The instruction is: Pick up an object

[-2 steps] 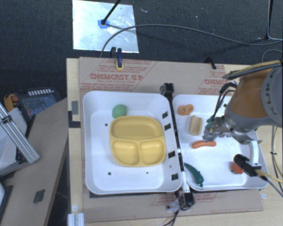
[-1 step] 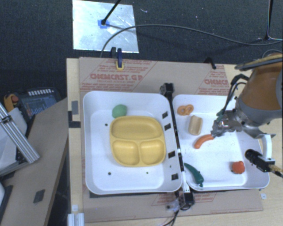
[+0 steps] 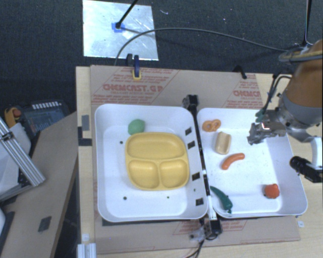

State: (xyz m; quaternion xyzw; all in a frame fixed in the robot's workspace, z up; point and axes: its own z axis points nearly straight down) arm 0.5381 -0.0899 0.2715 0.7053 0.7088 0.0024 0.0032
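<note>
Camera view looks down at a slant on a tan bench (image 3: 65, 151) laid with brown cardboard (image 3: 166, 83) printed in red, set against dark carpet (image 3: 212, 15) where a shiny metal sheet (image 3: 118, 27) lies with a cable crossing it. Two shallow white bins sit side by side on the cardboard, touching along a black clipped seam. The left bin (image 3: 108, 191) holds a yellow three-compartment tray (image 3: 156, 160) near its middle, with a small green rounded object (image 3: 136, 126) just beside the tray's far edge. The right bin (image 3: 247, 199) carries the loose pieces: a beige block (image 3: 222, 142) standing near the far left part, an orange pretzel-like piece (image 3: 211, 125) just beyond it, an orange-red sausage (image 3: 232, 160) lying near the block on its near side, a green pepper-like piece (image 3: 222, 198) against the seam at the near corner, and a small red-orange tomato-like piece (image 3: 271, 191) well apart near the right wall. The grey arm (image 3: 303, 95) comes in from the right, and its gripper (image 3: 257, 133) hangs over the far right part of the right bin, near but apart from the beige block; whether its grip is loosened or clenched cannot be told, and nothing shows in it.
</note>
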